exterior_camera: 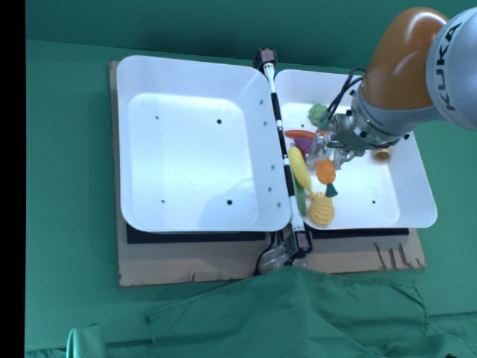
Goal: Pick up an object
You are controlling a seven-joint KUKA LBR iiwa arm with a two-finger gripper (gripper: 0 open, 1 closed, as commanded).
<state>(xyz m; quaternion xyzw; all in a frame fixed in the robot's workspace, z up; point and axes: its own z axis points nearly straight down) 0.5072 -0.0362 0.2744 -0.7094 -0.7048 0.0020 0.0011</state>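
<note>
Hovering over the right bin (417,192), the gripper (328,151) sits among toy food; whether it grips anything, I cannot tell. Banana (299,168) lies at its nine o'clock, carrot (325,171) and pineapple (322,209) at six.

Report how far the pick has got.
Done: the gripper is down in the right bin, among the toy foods. In hand: nothing visibly; the corn, orange piece and pineapple lie on the floor. Left: grasp one and lift.
</note>
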